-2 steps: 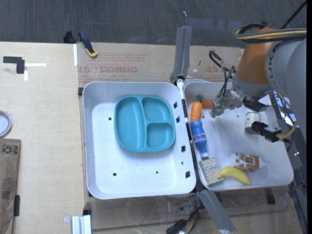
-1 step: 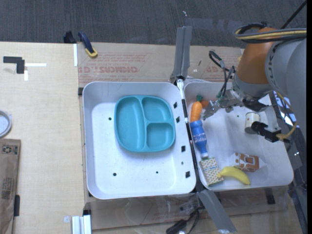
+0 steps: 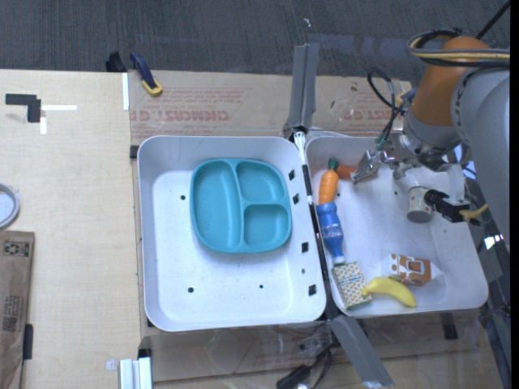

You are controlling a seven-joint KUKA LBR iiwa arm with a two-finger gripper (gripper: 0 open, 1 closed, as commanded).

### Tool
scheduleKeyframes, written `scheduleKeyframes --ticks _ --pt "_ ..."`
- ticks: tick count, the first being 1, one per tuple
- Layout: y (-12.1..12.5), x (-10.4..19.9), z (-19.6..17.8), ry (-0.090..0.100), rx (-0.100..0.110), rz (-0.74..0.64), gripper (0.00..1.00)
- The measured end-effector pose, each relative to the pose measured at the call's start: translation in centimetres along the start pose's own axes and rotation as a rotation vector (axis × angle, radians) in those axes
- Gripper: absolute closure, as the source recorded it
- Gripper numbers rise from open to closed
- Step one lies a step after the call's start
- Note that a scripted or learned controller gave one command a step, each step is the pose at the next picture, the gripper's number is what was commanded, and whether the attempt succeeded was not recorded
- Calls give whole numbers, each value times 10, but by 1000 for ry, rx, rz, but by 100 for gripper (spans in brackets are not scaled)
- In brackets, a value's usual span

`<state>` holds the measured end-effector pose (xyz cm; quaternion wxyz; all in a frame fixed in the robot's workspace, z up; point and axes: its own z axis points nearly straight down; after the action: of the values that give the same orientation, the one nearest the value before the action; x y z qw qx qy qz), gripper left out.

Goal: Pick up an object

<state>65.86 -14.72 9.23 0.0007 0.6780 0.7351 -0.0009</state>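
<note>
The right bin (image 3: 454, 298) holds several objects. An orange carrot (image 3: 327, 185) lies against its left wall, with a blue bottle (image 3: 330, 230) just below it. A yellow banana (image 3: 391, 291) lies near the front edge, between a patterned packet (image 3: 349, 284) and a small brown and white carton (image 3: 410, 268). My gripper (image 3: 366, 168) hangs low over the bin's back left part, just right of the carrot's top and beside a small orange piece (image 3: 345, 171). Nothing visibly sits in it.
The left bin (image 3: 162, 290) holds a teal divided plate (image 3: 241, 204). A grey divider (image 3: 305, 87) rises between the bins at the back. The arm, with its orange band (image 3: 442, 87), covers the right bin's back right corner. A grey cylinder (image 3: 418, 205) sits below the wrist.
</note>
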Motion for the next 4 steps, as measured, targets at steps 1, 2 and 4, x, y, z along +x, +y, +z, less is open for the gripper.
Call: scheduleKeyframes --ticks 1,2,4 --pt "1 0 -10 -2 0 -4 100" --pt "1 1 -10 -2 0 -4 0" --pt "1 0 -20 -5 -3 -7 100"
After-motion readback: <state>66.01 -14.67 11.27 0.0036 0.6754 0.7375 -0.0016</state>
